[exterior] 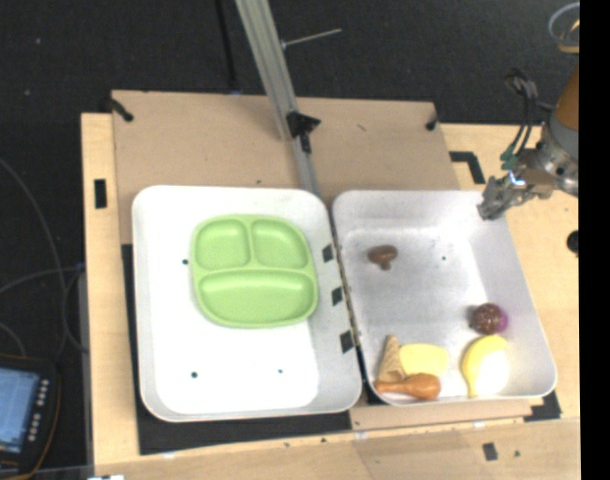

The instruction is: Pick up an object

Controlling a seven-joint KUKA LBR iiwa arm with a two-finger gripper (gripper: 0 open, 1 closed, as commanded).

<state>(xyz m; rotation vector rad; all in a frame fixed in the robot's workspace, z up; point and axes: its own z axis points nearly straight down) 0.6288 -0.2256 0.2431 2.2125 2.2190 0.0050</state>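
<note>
The right bin (415, 218) holds a small brown mushroom-shaped piece (382, 256) near its back left. A dark purple ball (488, 318) lies by the bin's right wall. Along the front edge sit a yellow lemon-like fruit (486, 364), a pale yellow block (423, 357), an orange carrot-like piece (422, 387) and a tan wedge (390, 359). My gripper (496, 201) hangs at the bin's back right corner, well away from all of these, with nothing seen in it.
The left bin (165, 368) carries a green divided plate (253, 271). A slanted metal pole (270, 58) rises behind the bins. The arm (560, 158) comes in from the right edge. A screen (15, 408) sits at the lower left, off the bench.
</note>
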